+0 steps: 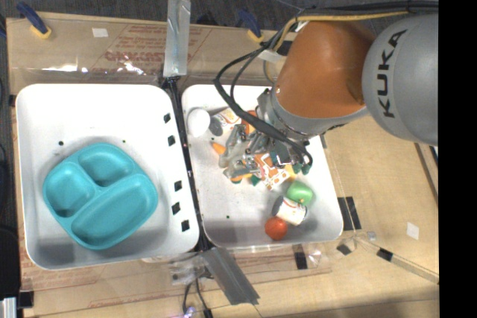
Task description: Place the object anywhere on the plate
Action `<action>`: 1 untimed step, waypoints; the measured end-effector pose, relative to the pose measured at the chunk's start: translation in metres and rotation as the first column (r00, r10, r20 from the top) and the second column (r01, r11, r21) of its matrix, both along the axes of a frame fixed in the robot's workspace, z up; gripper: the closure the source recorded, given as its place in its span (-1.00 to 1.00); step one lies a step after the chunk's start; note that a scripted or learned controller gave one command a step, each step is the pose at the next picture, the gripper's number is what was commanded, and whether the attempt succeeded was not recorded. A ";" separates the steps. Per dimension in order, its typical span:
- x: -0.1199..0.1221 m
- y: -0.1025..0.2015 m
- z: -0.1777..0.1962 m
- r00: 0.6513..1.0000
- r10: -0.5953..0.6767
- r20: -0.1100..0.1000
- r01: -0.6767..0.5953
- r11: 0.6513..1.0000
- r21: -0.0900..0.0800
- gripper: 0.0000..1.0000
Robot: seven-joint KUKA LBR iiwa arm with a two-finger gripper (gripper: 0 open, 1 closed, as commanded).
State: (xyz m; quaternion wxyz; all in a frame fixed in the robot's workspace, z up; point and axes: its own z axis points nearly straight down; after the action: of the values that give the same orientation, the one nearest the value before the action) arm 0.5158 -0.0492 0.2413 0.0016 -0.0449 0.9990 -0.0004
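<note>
While the claw (242, 153) – grip unclear – hangs over clutter, one teal plate (100, 194), two white bins (30, 160).

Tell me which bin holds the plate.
The left bin; the teal plate lies there, while the right bin holds small toys.

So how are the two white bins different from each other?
The left bin holds one teal plate with three sections; the right bin holds a jumble of small toys. The arm's end effector hangs over the right bin, not the left bin. Both are shallow and white.
</note>
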 end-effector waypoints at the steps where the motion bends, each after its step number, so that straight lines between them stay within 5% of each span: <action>1: -0.031 -0.013 0.040 0.946 0.323 0.001 -0.323 0.946 -0.002 1.00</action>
State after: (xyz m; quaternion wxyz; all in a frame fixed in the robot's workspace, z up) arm 0.4847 -0.0621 0.2813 0.0022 -0.2081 0.9781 -0.0010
